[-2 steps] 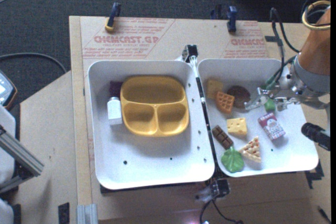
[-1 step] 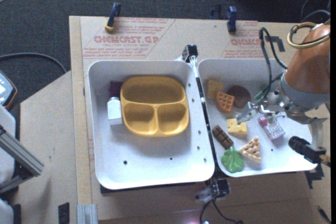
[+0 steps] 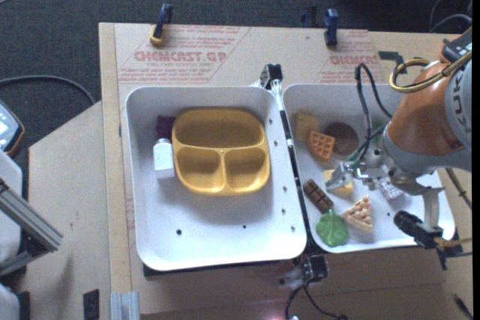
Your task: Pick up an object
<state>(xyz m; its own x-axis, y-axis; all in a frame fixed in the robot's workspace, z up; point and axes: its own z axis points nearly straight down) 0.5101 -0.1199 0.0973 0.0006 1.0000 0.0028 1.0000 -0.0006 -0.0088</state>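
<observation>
dark carpet around a plywood surface (image 3: 225,49) with two glossy white bins. left bin (image 3: 142,161) holds a yellow three-part plastic plate (image 3: 221,150), a small white bottle (image 3: 163,158) touching its left edge, something dark purple behind the bottle. right bin (image 3: 442,225): grid-textured waffle (image 3: 321,145), round brown cookie (image 3: 343,135), chocolate bar (image 3: 317,195), green leaf (image 3: 331,229), pizza wedge (image 3: 360,213), pale cheese-like chunk (image 3: 339,182). metal gripper (image 3: 360,173) low over that chunk, cannot tell its state.

Dim, bluish light is falling evenly from above; the white bins (image 3: 142,183) are casting only faint shadows, and the whole picture is looking soft and grainy.
</observation>
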